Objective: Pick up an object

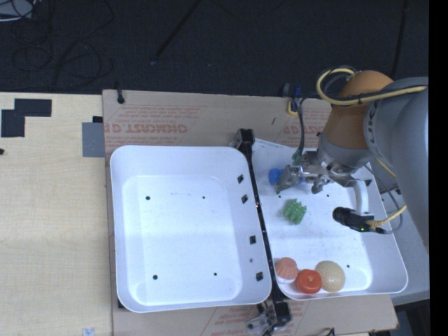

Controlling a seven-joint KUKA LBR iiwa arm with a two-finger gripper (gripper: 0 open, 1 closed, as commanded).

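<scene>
The right bin point(388, 275) holds several small objects. A blue object point(276, 176) lies near its far left corner, and a green knobbly object point(295, 211) sits a little nearer the middle. Along the near wall a pink piece point(285, 267), a red round piece point(308, 281) and a tan ball point(330, 275) lie in a row. My gripper point(302, 178) hangs low over the far part of this bin, just right of the blue object and above the green one. I cannot make out anything held in it.
The left bin point(126, 187) stands beside the right one, with a black divider rail point(256, 208) between them. A black cable plug point(352, 219) juts from the arm over the right bin. Cardboard point(175, 117) lies under both bins.
</scene>
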